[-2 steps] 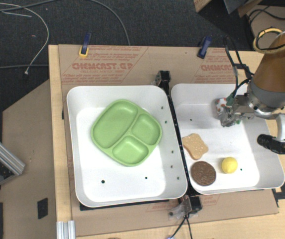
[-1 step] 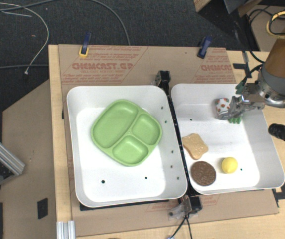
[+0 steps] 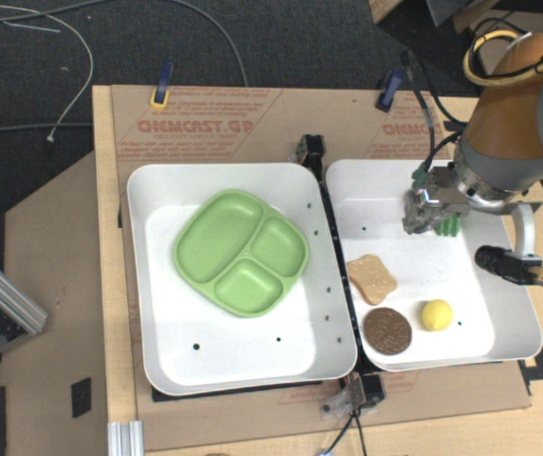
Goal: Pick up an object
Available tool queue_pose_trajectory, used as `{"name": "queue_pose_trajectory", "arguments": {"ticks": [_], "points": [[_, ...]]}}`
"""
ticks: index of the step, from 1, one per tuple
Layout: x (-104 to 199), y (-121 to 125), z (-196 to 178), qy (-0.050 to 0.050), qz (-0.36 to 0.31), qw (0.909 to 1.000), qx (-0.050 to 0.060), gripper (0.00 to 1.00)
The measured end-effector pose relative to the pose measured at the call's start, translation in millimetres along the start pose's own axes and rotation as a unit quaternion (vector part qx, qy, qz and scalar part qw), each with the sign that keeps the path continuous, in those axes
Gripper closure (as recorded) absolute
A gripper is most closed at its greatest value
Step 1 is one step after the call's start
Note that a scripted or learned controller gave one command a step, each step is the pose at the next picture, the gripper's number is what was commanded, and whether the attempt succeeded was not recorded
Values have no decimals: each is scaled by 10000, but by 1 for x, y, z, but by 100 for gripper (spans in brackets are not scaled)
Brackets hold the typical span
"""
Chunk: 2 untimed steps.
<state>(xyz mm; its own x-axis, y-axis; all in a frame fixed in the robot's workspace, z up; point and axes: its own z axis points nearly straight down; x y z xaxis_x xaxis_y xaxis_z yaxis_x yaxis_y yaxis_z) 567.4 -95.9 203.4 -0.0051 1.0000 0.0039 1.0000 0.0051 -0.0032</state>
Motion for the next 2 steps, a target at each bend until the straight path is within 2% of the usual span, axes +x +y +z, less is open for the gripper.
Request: {"name": "queue_pose_trajectory", "arguments": {"ticks": [1, 2], "points": [[56, -6, 6, -2, -1, 10000, 3, 100], [103, -11, -9, -9, -2, 10000, -23, 100]]}}
